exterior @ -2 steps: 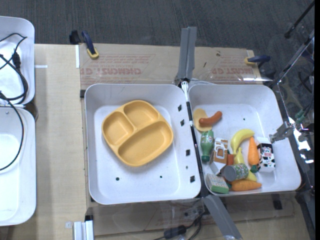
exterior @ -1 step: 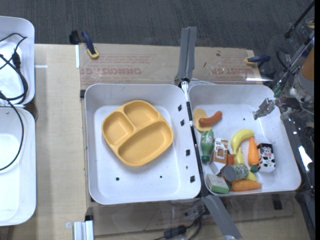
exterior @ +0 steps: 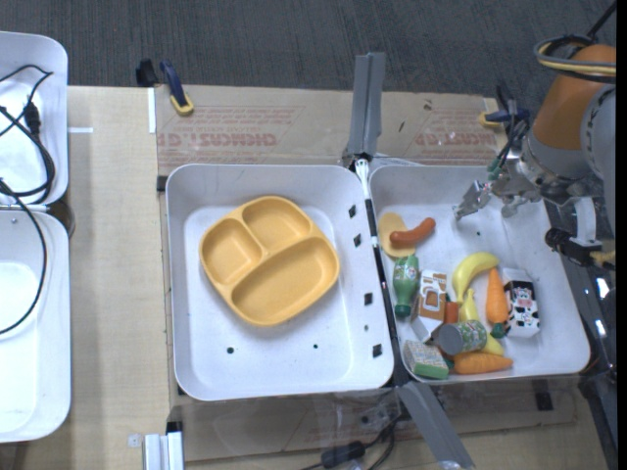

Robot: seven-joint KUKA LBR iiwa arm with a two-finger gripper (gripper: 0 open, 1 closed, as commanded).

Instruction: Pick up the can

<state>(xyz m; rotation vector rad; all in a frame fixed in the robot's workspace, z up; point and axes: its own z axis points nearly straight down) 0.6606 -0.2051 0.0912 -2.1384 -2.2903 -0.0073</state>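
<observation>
One can [exterior: 460, 338] — lying among toy food [exterior: 477, 280].

L bin: yellow plate [exterior: 269, 259] | R bin: banana [exterior: 472, 267], hotdog [exterior: 411, 231], carrots [exterior: 497, 296], green bottle [exterior: 405, 284]

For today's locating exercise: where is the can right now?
The can lies on its side in the right bin, near its front edge, between the sandwich and the carrot.

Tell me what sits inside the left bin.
The left bin holds one yellow divided plate, its three compartments bare. Small dark marks dot the bin floor. Whatever lies beneath the plate is covered.
</observation>
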